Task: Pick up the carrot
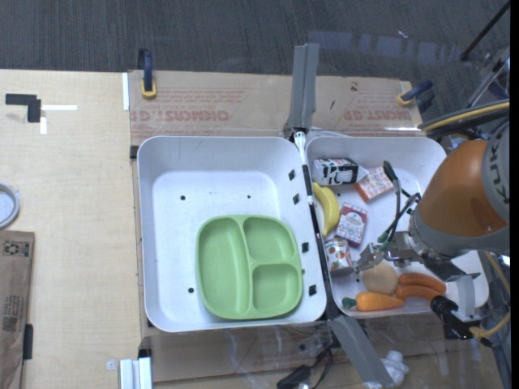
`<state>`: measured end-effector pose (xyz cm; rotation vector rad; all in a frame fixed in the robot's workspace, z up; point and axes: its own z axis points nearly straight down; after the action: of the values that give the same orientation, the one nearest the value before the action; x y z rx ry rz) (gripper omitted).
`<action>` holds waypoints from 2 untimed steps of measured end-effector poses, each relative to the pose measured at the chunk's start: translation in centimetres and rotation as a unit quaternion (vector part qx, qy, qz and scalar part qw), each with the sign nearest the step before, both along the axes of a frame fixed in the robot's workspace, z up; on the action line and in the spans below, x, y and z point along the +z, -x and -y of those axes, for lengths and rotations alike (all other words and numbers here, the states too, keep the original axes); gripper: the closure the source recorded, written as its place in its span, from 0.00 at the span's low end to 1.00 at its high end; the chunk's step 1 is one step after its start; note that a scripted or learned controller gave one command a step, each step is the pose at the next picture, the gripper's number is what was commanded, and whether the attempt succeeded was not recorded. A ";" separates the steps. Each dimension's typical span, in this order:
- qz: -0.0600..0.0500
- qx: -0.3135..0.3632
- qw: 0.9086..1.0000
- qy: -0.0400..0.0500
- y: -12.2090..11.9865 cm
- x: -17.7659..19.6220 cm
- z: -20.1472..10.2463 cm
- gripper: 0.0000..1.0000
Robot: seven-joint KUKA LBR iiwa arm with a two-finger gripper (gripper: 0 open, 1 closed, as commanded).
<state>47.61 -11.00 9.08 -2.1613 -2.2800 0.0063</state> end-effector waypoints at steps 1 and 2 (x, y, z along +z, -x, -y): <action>0.001 0.176 0.984 -0.001 -0.2 10.0 -7.3 0.00; 0.000 0.363 0.932 -0.002 -0.2 10.0 -8.5 0.00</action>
<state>47.84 -2.48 19.10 -1.1846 -2.9091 0.0004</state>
